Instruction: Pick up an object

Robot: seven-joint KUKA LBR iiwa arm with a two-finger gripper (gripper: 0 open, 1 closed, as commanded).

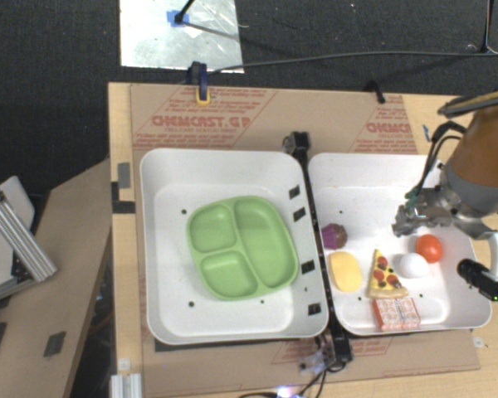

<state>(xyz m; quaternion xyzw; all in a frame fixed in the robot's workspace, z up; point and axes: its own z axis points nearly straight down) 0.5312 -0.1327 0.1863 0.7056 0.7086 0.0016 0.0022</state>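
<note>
In the right bin (357, 185) lie a purple round piece (334, 236), a yellow lump (345, 270), a pizza slice (383, 275), a white egg (412, 265), a red tomato (430, 248) and a pink-red box (396, 313). My gripper (409, 220) hangs over the right side of this bin, just up and left of the tomato and above the egg. Nothing shows in its grasp. The arm's orange band and grey wrist cover the bin's far right part.
The left bin (170, 181) holds a green three-compartment plate (242, 245). Black clips sit along the divider between the bins. A black part juts in at the right bin's right edge (481, 279).
</note>
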